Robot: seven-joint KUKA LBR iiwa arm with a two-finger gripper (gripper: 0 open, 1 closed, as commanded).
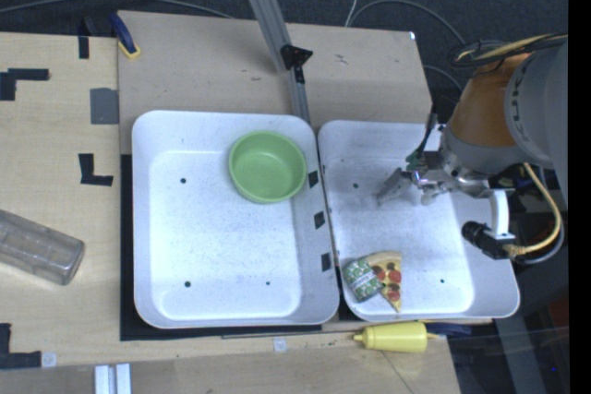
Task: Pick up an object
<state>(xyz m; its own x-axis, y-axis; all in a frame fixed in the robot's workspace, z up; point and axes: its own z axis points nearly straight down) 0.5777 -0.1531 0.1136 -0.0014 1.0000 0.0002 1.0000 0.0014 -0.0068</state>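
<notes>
Right bin (480, 291) | gripper (392, 189) | pizza slice (374, 278) well below, apart; fingers seemingly empty

You've got two white bins: left bin (157, 226), right bin (443, 226). One green bowl (267, 166), one pizza-slice toy (375, 279), one yellow bottle (395, 338), one clear tumbler (35, 248), and one robot arm (508, 106) on the bench.

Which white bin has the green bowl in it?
The left bin holds the green bowl, near its top right corner. The right bin holds the pizza slice toy instead, and the gripper is over that one.
</notes>
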